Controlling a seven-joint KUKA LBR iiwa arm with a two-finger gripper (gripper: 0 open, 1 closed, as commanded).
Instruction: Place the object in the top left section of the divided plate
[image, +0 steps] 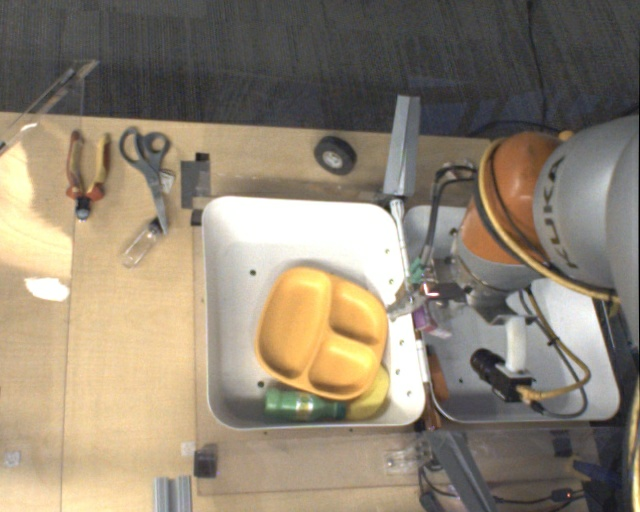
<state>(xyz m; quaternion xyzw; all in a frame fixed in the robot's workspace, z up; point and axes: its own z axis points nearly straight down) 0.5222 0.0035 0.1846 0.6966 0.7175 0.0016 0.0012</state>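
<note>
Where plate (322, 343) tilts, bottle (302, 404) underlies

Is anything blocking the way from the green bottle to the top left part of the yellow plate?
Yes, the plate itself. It lies tilted on top of the green bottle and a yellow thing at the bin's near edge, partly covering both. The bottle has to come out from under it first. The plate's sections look bare.

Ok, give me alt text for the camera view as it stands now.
A yellow divided plate sits tilted in the left white bin, partly covering a green bottle and a yellow object at the bin's near edge. The grey-and-orange arm hangs over the right bin.
</note>
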